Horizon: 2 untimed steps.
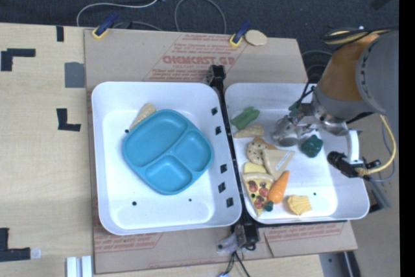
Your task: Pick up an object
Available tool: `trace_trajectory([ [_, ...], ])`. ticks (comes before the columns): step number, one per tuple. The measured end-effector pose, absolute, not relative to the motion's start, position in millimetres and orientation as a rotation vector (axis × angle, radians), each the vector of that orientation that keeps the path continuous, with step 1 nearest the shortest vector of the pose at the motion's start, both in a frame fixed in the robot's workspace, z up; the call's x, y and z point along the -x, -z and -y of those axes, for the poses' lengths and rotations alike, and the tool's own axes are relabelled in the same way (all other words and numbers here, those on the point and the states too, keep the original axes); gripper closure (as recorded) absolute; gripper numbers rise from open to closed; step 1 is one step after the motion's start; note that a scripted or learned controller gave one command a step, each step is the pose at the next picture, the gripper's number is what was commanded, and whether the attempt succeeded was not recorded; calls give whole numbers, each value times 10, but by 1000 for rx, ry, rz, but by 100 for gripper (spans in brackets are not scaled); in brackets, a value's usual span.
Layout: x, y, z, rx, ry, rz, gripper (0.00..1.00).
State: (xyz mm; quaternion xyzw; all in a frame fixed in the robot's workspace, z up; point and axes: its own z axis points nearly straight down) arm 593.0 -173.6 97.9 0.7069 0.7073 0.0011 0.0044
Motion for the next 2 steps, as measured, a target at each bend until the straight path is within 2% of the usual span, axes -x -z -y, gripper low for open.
trace_trajectory([
  [1, -6438, -1778, 1015, -2207, -9, -2227, 100],
  [2, -6042, -1845, 623, -2220, 3, -2226, 100],
])
